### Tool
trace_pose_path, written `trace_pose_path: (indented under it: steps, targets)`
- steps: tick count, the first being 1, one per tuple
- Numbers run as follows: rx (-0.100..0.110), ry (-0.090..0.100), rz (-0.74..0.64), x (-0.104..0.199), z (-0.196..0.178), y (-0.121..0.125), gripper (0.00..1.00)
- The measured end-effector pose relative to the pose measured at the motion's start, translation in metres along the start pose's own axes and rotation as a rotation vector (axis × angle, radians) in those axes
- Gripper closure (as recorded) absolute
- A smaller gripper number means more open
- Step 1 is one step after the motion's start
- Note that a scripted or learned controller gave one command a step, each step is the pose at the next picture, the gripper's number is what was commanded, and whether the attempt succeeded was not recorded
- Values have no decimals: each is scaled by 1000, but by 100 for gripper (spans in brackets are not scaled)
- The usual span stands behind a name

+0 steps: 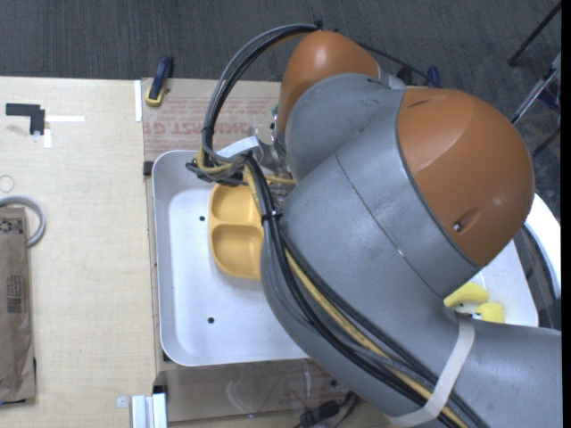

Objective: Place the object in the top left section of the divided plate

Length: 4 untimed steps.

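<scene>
We see the grey arm [393, 239] reaching in from the right and covering most of the right side of the bench [80, 239]. Its orange joint caps sit high in the view, and a bundle of black and yellow cables [268, 239] runs along its near flank.

The left white bin [192, 328] is partly open to view; its left wall and near left corner are bare. The yellow divided plate [234, 234] lies inside this bin, toward its far right part, with two compartments showing; the rest is hidden under the arm. We see nothing in those two compartments.

The hand is hidden behind the arm's own body, so we cannot tell its state. We cannot make out the object to be placed.

A small yellow item [473, 303] shows at the right, beside the arm. A brown packet [16, 310] lies at the bench's left edge.
</scene>
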<state>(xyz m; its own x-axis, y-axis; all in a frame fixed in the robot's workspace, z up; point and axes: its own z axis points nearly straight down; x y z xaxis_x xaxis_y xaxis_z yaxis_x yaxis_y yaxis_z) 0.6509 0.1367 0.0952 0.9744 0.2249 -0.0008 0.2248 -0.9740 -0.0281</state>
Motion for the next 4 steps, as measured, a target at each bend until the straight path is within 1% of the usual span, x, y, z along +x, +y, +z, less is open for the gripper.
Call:
trace_pose_path:
  steps: [1,2,3,4]
  targets:
    - [-36,-8,-114,13,5,-47,100]
    - [-14,-5,-136,-12,-9,-5,100]
    - [-41,-7,-184,-3,-1,-55,100]
    - [-45,-13,-184,-3,-5,-52,100]
